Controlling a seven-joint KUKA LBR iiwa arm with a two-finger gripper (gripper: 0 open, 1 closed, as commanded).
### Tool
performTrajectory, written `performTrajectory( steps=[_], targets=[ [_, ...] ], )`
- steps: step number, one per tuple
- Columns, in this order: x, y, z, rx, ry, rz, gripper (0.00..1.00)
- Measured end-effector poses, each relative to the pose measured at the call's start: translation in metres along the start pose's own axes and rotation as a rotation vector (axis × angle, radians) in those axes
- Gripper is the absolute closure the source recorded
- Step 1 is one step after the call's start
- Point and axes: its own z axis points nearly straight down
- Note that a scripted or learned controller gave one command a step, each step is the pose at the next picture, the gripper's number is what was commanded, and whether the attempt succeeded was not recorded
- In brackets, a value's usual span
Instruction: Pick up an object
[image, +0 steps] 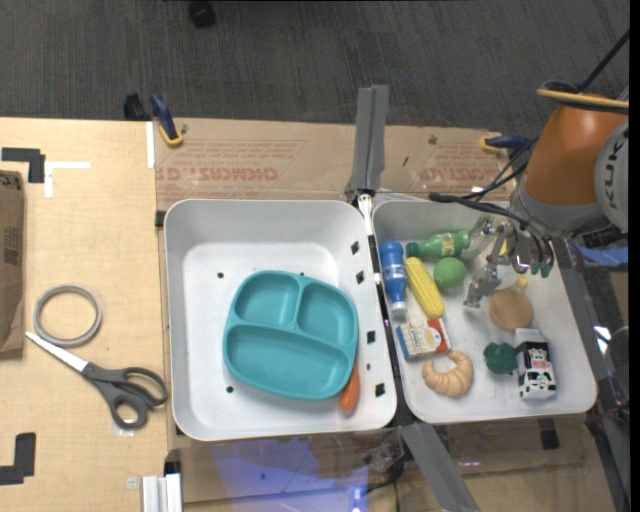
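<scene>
The right bin (575, 330) holds several small toys. Among them are a green bottle (440, 245), a green ball (450, 272), a blue bottle (393, 275) and a yellow corn cob (424, 287). Nearer the front lie a tan oval piece (511, 310), a small white carton (420, 340), a croissant (447, 372), a dark green piece (499, 356) and a cow-patterned carton (536, 370). My gripper (482, 285) hangs low in this bin, between the green ball and the tan oval piece, its tip just left of the oval. Nothing shows in its grasp.
The left bin (190, 300) holds a teal divided plate (292, 335) with an orange carrot (349, 392) at its right edge. On the bench to the left lie scissors (110, 380) and a tape roll (67, 313). The bins meet at a raised rim (372, 300).
</scene>
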Motion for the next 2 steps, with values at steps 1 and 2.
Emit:
performTrajectory(
  steps=[1,2],
  targets=[
    [0.0,0.0,0.0,0.0,0.0,0.0,0.0],
    [0.033,0.045,-0.001,-0.002,-0.018,0.269,0.0]
  ],
)
